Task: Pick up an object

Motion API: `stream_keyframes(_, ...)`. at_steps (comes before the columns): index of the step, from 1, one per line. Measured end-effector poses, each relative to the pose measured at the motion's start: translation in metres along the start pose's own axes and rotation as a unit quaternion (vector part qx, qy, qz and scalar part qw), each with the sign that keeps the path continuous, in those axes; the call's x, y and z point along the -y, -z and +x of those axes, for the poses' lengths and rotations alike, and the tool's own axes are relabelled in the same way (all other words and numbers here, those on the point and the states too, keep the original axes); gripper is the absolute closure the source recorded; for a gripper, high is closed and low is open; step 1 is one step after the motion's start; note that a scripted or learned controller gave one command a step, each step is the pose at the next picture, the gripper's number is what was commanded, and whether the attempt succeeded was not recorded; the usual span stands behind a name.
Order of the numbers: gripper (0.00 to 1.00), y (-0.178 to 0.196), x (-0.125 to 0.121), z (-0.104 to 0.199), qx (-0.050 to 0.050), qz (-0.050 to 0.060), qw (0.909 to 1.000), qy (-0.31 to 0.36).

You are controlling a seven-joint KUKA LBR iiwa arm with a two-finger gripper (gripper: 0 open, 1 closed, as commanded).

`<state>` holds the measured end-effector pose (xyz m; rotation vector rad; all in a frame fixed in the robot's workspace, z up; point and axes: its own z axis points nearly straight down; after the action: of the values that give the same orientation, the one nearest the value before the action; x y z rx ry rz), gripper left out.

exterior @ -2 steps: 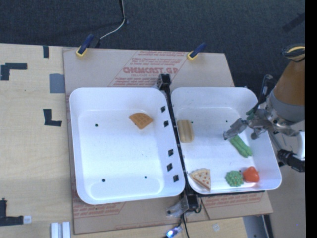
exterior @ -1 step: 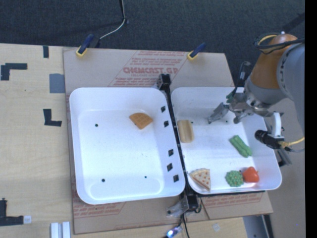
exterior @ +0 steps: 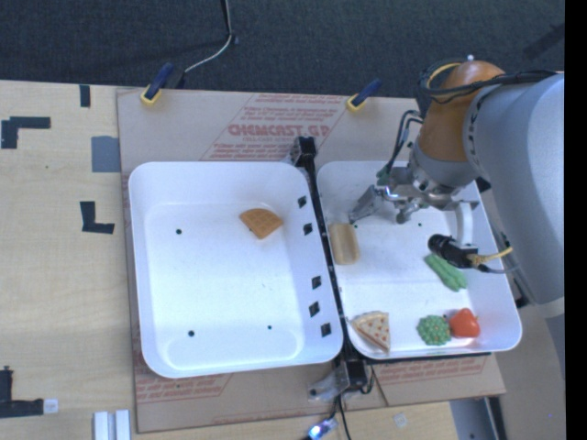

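tan bread block [exterior: 343, 243] (lying flat), right bin's [exterior: 404, 186] left edge

Wooden bench [exterior: 55, 273], cardboard sheet [exterior: 266, 126], two white bins [exterior: 151, 246]

Two shallow white plastic bins [exterior: 220, 356] with black dots, orange-brown waffle piece [exterior: 261, 222], tan bread roll [exterior: 343, 243], green bean pod [exterior: 446, 271], green broccoli [exterior: 434, 329], red tomato [exterior: 465, 323], beige pizza slice with red spots [exterior: 373, 329], grey arm with orange band [exterior: 456, 108]

Left bin [exterior: 147, 273] wide open — right bin [exterior: 404, 273] crowded along near edge
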<state>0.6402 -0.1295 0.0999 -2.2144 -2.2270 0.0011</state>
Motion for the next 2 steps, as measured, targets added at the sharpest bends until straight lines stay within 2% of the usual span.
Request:
stream_keyframes(1, 0.0, 0.09, -0.027, 0.041, 0.0, -0.004, 1.0, 0.0)
stream_keyframes(2, 0.0, 0.084, -0.029, 0.109, 0.0, 0.0, 1.0, 0.001)
